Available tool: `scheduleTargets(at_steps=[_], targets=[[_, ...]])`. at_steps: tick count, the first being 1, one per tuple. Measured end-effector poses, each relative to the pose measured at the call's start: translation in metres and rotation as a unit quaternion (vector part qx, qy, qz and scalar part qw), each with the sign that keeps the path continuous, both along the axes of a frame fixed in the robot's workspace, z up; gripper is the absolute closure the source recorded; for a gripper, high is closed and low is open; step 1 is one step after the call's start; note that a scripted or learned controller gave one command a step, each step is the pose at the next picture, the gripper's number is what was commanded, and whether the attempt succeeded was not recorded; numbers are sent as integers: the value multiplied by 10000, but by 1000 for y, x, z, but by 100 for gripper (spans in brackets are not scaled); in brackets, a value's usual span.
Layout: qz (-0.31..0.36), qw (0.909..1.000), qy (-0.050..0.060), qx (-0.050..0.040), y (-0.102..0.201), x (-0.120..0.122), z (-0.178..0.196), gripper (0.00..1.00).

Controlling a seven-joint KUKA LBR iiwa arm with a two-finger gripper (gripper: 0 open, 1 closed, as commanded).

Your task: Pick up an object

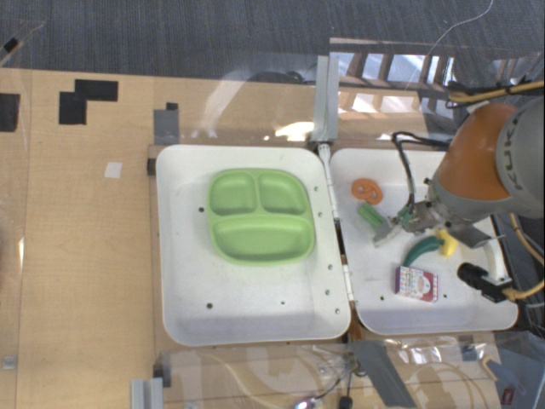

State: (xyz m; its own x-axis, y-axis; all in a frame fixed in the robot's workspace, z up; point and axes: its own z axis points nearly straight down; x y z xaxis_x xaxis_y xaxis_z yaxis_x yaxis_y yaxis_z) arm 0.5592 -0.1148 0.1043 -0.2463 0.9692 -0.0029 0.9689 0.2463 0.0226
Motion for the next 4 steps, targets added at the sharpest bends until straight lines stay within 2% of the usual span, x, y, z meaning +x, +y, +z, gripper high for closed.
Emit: scheduleTargets(at_steps=[1,2,3,4], targets=[[764,9971,37,-32,-2,69,-13,0],[26,10000,79,-14,54,39,82,0],[-313,9995,33,-20,6,46,-13,0],[-290,9996,1,-4,9,48,0,100]])
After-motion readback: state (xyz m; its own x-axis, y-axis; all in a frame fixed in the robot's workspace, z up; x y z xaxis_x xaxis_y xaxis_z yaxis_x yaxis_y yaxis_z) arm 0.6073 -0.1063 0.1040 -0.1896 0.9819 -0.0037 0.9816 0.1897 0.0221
